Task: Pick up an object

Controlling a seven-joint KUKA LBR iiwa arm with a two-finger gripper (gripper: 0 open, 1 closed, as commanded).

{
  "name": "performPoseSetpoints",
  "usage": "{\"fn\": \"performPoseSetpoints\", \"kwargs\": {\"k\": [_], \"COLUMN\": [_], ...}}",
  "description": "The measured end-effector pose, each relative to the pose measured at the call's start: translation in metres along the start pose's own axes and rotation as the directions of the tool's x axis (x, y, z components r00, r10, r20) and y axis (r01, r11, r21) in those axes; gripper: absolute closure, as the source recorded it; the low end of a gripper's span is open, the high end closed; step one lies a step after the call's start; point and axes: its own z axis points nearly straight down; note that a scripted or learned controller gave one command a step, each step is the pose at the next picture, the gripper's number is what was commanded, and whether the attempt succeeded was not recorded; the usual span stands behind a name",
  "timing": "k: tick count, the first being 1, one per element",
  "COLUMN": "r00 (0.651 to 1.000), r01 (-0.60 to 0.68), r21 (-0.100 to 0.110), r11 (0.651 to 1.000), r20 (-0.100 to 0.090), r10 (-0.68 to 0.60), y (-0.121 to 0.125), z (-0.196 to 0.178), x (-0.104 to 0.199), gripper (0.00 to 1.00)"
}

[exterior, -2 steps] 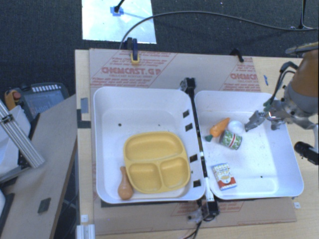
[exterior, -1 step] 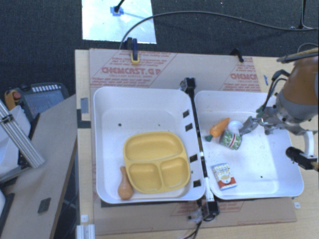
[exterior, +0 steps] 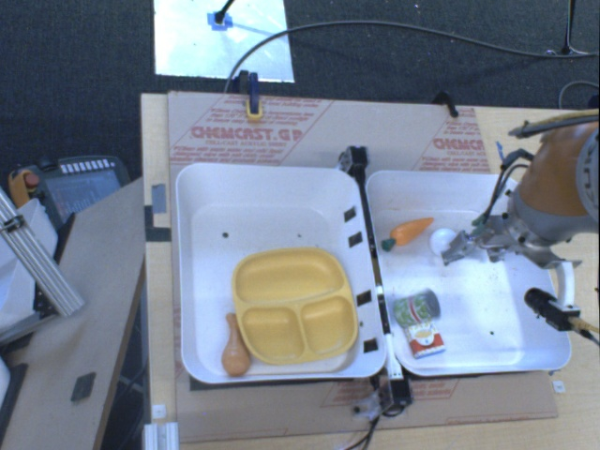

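White ball (exterior: 442, 241) sits in the right bin (exterior: 487, 345), just beside the carrot (exterior: 410, 232) — our likeliest target. We judge we are on the approach: our pincer (exterior: 457, 249) hovers next to the ball, grasping nothing, its state unreadable. Next, we must centre and descend.

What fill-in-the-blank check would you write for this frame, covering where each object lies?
1. The yellow tray lies in the ____ bin.
2. The toy carrot lies in the ____ bin.
3. The tray is divided into ____ compartments.
4. The gripper is over the right bin, beside a ____ ball.

Missing words: left; right; three; white
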Motion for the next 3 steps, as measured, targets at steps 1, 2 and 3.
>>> {"fn": "performPoseSetpoints", "kwargs": {"k": [1,2,3], "r00": [1.0,1.0,1.0], "r01": [0.001,0.004,0.004], "r21": [0.012,0.011,0.009], "r11": [1.0,1.0,1.0], "r20": [-0.003,-0.003,-0.002], "r10": [-0.001,-0.004,-0.004], "y": [-0.004,-0.002,0.003], "z": [-0.008,-0.064,-0.129], "x": [0.001,0.01,0.011], "gripper": [1.0,1.0,1.0]}}
